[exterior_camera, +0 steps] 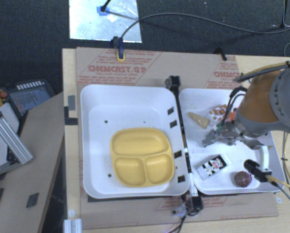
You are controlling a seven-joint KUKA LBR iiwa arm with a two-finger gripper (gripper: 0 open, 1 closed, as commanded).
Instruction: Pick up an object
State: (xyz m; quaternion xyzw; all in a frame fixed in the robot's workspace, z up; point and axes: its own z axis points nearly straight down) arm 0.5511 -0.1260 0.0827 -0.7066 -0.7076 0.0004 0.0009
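At the near side of the right bin lie a dark red round object and, to its left, a black-and-white patterned packet; the left bin holds a yellow three-compartment tray. The gripper sits over the middle of the right bin, between that packet and the items beyond; its jaw state cannot be determined. Farther back, a tan wedge lies just beside an orange-and-white packet.

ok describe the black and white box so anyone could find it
Go to the white bin on the view's right. Near its front edge lies a small flat box, printed black and white, unlike the round dark red ball beside it.
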